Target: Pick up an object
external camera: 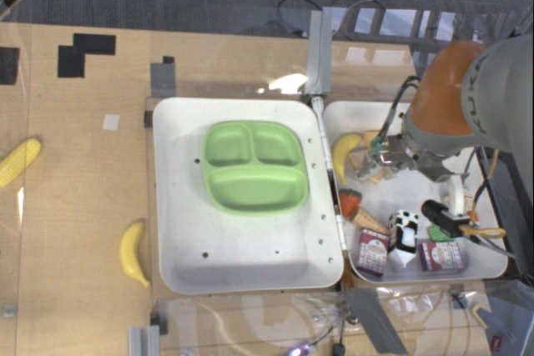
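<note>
We see the arm [471, 92] reach in from the right of the frame, its jaws [377, 158] low over the upper left of the right bin [499, 267]; we cannot tell how they stand. Just left of them lies a banana [344, 152]. Toward the bin's lower edge sit a cow figure [405, 229] and two small boxes [374, 252]. The left bin [179, 263] holds a green divided tray [254, 165]. Two more bananas [132, 250] lie on the surface at far left.
</note>
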